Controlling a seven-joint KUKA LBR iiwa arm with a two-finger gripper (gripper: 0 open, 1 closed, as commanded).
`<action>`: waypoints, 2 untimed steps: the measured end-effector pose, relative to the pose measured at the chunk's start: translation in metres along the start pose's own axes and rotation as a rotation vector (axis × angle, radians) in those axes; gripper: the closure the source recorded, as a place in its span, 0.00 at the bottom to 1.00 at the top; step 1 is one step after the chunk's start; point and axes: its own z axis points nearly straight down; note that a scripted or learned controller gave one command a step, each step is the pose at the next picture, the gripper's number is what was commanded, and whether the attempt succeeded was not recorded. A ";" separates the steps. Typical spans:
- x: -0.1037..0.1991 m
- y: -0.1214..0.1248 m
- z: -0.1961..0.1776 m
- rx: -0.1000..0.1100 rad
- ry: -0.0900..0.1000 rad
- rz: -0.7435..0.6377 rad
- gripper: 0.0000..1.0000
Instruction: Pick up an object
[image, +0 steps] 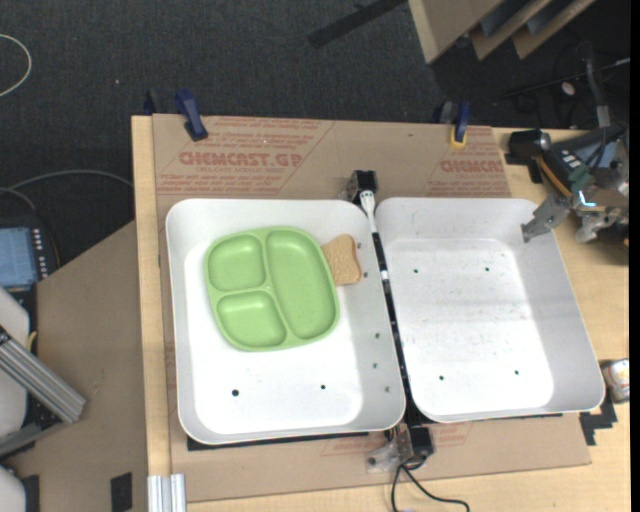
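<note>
A light green divided plate (271, 289) with three compartments lies in the upper half of the left bin (280, 400). A small tan piece that looks like a cracker or a slice of toast (343, 260) rests against the plate's right rim, close to the bin's right wall. Nothing lies in the plate's compartments. The right bin (480, 330) shows its bare white floor with a few dark specks.
Both bins sit on a brown cardboard sheet (250, 150) held by blue clamps (190, 115) at the back. Cables and grey metal hardware (575, 190) crowd the bench beyond the right bin's far right corner. A black connector (363, 185) sits between the bins at the back.
</note>
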 end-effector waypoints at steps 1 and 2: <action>0.003 -0.027 -0.171 -0.020 -0.008 -0.001 0.00; -0.010 -0.090 -0.293 -0.019 -0.009 0.004 0.00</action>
